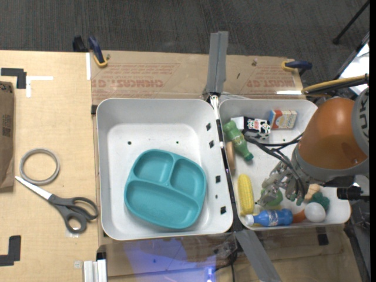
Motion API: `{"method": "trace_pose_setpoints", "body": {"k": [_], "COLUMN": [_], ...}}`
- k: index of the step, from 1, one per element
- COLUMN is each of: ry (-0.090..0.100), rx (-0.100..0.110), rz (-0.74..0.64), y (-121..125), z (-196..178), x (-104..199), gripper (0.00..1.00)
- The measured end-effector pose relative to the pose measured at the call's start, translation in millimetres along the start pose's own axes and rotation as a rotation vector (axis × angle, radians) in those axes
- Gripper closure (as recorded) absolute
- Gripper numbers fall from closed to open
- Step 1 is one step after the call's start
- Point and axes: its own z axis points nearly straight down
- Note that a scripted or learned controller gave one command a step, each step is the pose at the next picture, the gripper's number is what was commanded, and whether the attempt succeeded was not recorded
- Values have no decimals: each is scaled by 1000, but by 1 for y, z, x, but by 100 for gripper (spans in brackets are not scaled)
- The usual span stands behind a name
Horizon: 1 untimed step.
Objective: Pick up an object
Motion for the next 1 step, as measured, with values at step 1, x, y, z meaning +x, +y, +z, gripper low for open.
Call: {"method": "trace_pose_setpoints", "body": {"k": [1], "ry": [2], "rx": [1], "rz": [-122], "y": [-70], "z": [-100], "x": [-38], "gripper": [100]}}
